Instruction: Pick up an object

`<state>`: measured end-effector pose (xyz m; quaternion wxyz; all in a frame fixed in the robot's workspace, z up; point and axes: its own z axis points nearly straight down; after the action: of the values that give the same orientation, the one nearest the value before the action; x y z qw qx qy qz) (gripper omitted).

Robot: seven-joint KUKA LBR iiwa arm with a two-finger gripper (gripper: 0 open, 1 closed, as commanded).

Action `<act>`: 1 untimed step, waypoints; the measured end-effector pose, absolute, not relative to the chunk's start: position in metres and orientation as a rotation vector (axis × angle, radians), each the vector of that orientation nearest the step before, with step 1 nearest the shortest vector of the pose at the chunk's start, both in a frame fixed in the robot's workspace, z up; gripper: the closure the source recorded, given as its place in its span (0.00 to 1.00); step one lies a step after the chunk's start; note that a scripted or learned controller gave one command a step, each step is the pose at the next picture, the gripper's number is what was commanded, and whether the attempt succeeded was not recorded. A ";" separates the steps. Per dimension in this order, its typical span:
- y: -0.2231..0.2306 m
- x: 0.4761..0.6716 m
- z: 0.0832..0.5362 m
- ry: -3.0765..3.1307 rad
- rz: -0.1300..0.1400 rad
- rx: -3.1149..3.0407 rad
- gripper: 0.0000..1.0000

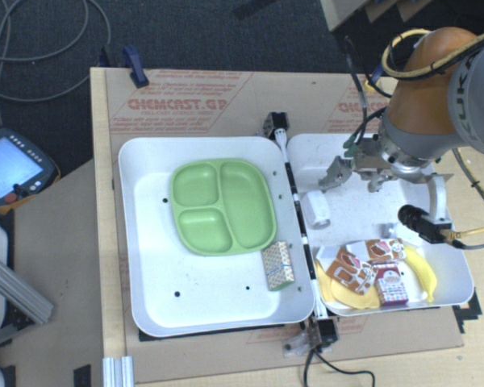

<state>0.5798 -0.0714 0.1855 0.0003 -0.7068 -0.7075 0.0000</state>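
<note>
left bin point(145, 240): green tray point(223, 206), small box point(277, 265) by divider | right bin lower right: snack packets point(369, 274), banana point(422, 269) piled, likely my pick | my gripper point(356, 170) hovering upper right, holding nothing, can't tell how open

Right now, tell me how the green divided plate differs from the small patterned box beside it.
The green divided plate is plain green, broad, flat and rounded, with three compartments; the small patterned box is speckled, narrow and rectangular. The plate sits mid-bin, while the box lies by the bin's right wall, touching the plate's lower right edge. Both lie in the left bin.
</note>
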 end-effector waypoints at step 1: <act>-0.094 0.498 0.084 -2.220 0.000 -2.222 0.00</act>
<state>0.4978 -0.0935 0.0842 0.0003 -0.7074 -0.7068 0.0001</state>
